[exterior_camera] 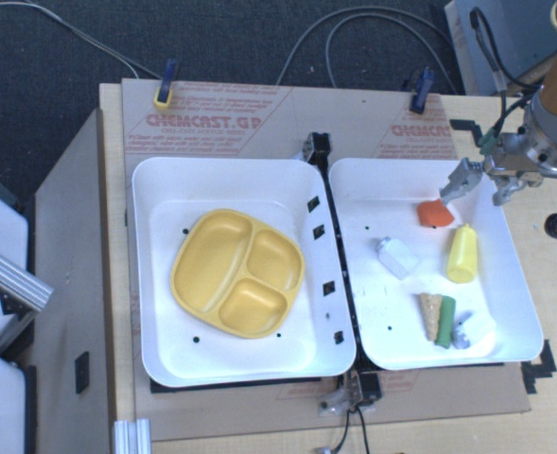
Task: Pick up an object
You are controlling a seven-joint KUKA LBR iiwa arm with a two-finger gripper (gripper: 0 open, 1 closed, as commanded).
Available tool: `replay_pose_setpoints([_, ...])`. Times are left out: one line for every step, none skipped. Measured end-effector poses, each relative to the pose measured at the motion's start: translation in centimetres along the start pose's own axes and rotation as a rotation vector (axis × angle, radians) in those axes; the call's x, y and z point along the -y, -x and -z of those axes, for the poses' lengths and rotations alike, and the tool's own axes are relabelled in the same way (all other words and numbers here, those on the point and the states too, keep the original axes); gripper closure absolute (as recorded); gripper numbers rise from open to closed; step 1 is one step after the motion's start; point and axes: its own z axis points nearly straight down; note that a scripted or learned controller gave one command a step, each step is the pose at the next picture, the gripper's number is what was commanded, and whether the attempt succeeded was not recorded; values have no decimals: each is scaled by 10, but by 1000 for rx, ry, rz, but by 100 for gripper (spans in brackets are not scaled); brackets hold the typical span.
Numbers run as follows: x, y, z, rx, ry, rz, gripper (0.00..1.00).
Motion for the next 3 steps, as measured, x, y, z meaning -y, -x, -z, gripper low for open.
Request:
replay_pose_setpoints([-1,0,11,0,2,1,100])
replay_pose_setpoints([11,-3,125,5,16,1,100])
replay_pose_setpoints([0,-42,283,5,24,5,100])
